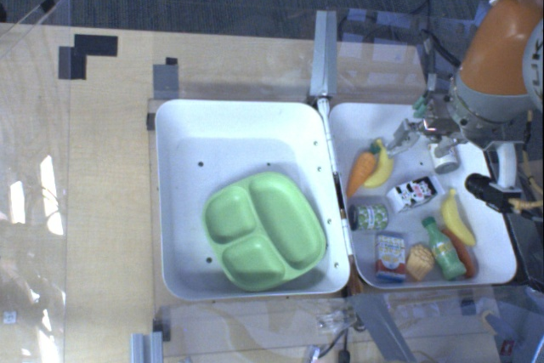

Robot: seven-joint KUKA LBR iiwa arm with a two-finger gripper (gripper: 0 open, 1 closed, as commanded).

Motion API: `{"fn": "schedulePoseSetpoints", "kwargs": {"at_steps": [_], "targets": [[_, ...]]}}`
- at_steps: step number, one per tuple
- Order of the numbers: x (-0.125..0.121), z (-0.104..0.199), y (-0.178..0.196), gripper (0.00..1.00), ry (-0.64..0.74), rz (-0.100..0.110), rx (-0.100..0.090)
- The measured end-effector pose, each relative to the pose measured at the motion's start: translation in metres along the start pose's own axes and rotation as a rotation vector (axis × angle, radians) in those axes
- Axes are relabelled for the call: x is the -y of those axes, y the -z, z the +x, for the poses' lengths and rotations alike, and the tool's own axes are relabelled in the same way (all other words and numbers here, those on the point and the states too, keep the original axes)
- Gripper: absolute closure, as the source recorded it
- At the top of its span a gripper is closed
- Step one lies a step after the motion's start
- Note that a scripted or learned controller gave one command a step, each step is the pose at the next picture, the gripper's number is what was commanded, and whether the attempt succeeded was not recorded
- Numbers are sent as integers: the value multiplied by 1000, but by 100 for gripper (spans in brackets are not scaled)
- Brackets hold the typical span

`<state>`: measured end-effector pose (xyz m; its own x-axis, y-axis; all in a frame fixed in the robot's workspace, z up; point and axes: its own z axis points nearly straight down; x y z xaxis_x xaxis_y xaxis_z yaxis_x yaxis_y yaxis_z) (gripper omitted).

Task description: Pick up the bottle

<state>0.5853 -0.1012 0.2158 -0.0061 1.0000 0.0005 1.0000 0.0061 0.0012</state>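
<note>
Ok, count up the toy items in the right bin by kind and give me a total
Bananas: 2
Carrot: 1
Bottle: 1
Can: 1
Cartons or boxes: 2
Bread-like piece: 1
Total: 8

Robotics lab: bench [102, 183], twin bins [170, 208]

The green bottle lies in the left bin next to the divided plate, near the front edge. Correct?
Not quite: the camera view shows the green bottle in the right bin, near its front edge, beside a banana. The divided plate sits alone in the left bin.
</note>
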Motion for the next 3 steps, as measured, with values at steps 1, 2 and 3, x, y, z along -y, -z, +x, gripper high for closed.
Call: {"fn": "schedulePoseSetpoints", "kwargs": {"at_steps": [1,2,3], "targets": [[24,-63,-88,0,-42,-20,4],[62,-75,-104,0,36,-47,11],[71,-39,-109,0,-40,-4,1]]}}
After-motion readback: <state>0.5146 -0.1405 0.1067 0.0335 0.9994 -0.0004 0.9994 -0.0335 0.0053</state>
